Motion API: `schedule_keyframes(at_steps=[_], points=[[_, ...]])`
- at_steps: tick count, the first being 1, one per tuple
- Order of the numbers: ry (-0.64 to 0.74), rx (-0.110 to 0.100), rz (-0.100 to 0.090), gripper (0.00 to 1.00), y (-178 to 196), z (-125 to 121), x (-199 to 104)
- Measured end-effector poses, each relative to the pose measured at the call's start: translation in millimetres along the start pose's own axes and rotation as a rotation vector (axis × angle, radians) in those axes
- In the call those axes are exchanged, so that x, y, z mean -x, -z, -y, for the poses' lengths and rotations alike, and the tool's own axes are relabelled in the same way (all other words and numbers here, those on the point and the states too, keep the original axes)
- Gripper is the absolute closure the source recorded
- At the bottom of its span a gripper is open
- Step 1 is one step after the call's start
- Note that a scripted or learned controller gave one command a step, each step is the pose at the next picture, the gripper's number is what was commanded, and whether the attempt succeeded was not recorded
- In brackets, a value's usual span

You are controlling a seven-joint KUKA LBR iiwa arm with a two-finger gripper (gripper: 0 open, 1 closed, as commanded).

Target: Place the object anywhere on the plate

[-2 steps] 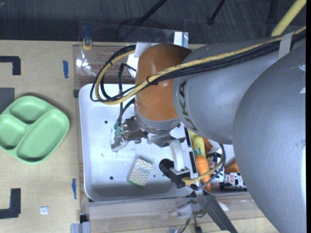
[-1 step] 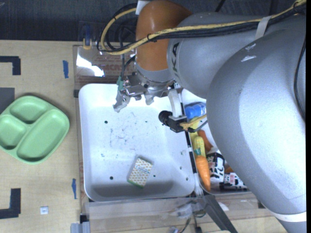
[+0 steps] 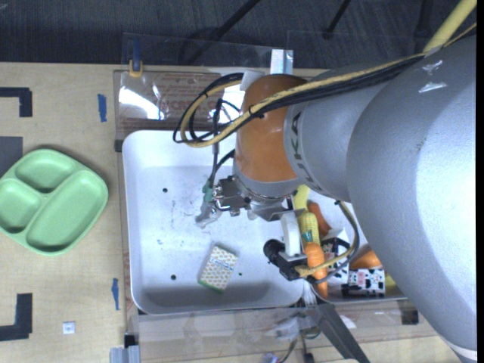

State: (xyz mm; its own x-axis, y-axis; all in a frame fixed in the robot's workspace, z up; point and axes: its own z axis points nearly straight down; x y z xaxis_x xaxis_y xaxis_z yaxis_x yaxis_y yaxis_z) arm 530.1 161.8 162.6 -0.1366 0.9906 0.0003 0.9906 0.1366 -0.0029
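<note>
Your gripper [image 3: 208, 212], finger state hidden, hangs above the sponge [image 3: 218, 268] in the bin [image 3: 151, 165]; it looks light and squashy, so pinch across its narrow sides for the plate [image 3: 50, 200].

**Wooden bench and what's sitting on it**

So the bench [image 3: 60, 89] is light wood, with a few black angle marks near the left edge and little strips of blue tape [image 3: 101, 107] stuck here and there. A green plate [image 3: 50, 200] with three compartments sits right on the wood at the left, well apart from the white bin [image 3: 144, 203] next to it. A second bin [image 3: 378, 295] peeks out lower right. There's also a tiny white square tag [image 3: 69, 327] down in the bottom-left corner.
</note>
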Motion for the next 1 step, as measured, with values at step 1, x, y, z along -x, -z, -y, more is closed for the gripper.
schedule_keyframes(at_steps=[1], points=[[-0.032, 0.002, 0.001, 0.0, 100.5, 3.4, -51.4]])
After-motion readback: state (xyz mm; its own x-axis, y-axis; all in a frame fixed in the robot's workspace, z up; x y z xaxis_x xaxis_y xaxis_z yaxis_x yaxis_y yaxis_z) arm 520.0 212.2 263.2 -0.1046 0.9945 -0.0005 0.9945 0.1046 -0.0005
